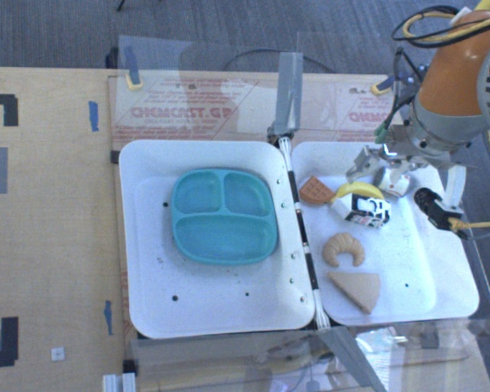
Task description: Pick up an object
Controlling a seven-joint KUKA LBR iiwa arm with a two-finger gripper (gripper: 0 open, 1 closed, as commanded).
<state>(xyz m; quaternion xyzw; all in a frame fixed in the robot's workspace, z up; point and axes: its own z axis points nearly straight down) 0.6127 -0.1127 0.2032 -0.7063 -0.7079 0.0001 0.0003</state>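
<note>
Gripper [383,168] partly masking banana [358,190]

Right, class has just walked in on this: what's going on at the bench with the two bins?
A robot arm reaches in from the right, its gripper hanging over the back of the right bin, just above a banana. Nothing is visibly held. That bin also holds a waffle, a small black-and-white toy, a croissant and a wedge. The left bin holds a teal divided plate.
</note>
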